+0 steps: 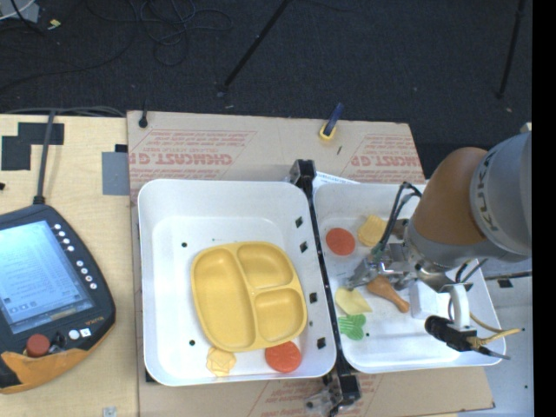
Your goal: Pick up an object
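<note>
Arm: the grey arm [486, 207] reaches in from the right and hangs over the right bin [395, 350].
Gripper: the gripper [375, 272] is low in the middle of the right bin. I cannot tell how it is set.
Orange thing: a small orange-brown piece [391, 294] lies just beside the gripper, near the bin's middle.
Red disc: it [340, 241] lies near the right bin's left wall, toward the back.
Yellow bit: it [372, 229] lies near the back of the right bin, beside the red disc.
Pale piece: it [353, 301] lies by the left wall, near the front.
Green thing: it [352, 325] lies just in front of the pale piece.
Left bin: a yellow tray [249, 295] with three parts lies in the middle of the left bin [165, 233].
Front edge: a red round thing [282, 355] and a small yellow block [221, 362] lie by the left bin's front wall.
</note>
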`<action>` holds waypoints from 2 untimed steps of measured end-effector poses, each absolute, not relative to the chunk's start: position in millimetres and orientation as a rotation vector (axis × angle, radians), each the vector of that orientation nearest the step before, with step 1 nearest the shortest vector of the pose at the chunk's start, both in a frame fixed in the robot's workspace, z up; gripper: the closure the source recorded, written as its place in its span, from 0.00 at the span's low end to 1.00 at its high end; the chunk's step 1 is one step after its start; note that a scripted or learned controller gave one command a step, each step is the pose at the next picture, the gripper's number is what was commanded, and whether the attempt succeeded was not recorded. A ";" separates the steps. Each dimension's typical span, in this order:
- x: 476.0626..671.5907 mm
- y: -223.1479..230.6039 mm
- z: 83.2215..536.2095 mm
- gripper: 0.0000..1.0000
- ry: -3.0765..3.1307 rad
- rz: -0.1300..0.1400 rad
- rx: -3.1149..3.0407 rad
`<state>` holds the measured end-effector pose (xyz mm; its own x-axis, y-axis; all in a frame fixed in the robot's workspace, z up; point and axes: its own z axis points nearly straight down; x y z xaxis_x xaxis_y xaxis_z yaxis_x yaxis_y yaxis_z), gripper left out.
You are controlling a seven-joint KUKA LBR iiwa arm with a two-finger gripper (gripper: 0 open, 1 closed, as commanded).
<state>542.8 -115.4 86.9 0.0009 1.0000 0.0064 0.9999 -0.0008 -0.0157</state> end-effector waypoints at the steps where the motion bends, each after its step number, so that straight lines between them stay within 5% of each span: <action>1: 546.1 -120.5 103.9 1.00 -2.208 0.004 -2.227; 2: 490.6 -106.8 379.4 1.00 -2.228 -0.012 -2.229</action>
<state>490.6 -106.8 379.4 0.0003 1.0000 -0.0021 0.9999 -0.0002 0.0125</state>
